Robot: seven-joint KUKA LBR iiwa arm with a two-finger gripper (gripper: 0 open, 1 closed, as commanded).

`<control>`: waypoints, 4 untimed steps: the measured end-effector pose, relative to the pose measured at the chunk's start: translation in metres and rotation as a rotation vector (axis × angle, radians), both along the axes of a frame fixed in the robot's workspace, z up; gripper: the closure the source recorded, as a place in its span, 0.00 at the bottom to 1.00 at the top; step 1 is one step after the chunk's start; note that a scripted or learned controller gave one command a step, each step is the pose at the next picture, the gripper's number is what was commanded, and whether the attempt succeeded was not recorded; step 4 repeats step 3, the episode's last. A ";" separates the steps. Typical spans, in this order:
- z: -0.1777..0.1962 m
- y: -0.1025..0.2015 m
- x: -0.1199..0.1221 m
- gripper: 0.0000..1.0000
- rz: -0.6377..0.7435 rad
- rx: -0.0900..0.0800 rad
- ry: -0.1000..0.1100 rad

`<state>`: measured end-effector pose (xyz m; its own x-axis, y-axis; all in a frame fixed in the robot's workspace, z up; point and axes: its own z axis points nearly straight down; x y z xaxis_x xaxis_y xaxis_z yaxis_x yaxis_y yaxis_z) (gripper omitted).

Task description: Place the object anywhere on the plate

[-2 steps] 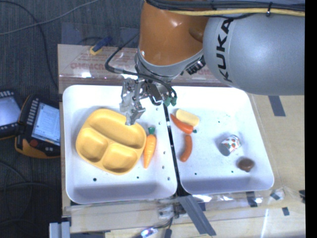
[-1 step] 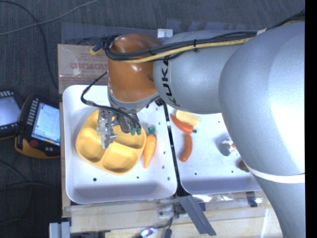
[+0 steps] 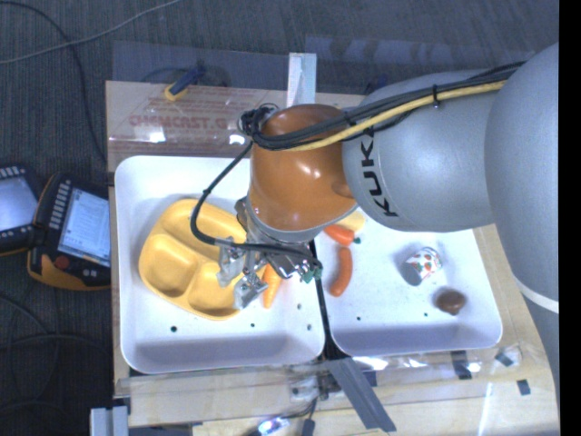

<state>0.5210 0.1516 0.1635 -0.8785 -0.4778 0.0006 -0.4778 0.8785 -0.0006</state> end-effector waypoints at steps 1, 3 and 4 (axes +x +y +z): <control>0.001 -0.035 0.148 1.00 0.086 0.003 -0.004; -0.011 0.022 0.148 1.00 -0.077 0.006 -0.004; -0.011 0.022 0.148 1.00 -0.077 0.006 -0.004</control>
